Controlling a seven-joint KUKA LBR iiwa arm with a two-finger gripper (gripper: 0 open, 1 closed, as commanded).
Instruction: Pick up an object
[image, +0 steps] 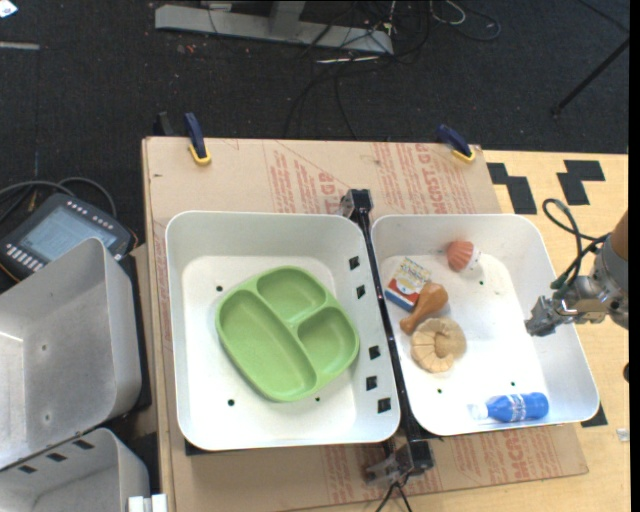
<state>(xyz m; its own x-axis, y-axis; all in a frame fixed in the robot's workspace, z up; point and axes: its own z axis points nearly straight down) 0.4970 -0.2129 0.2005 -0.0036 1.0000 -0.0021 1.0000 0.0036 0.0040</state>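
The right bin holds a small orange-pink ball, a red and white carton, a brown drumstick toy, a tan round bread toy and a blue bottle lying near the front wall. My gripper hangs at the bin's right wall, at the end of the arm coming in from the right edge. It is well right of the bread toy and above the bottle, and touches none of them.
The left bin holds a green divided plate. A black divider bar runs between the bins. Yellow clamps grip the cardboard board's far edge. Grey boxes stand to the left of the bench.
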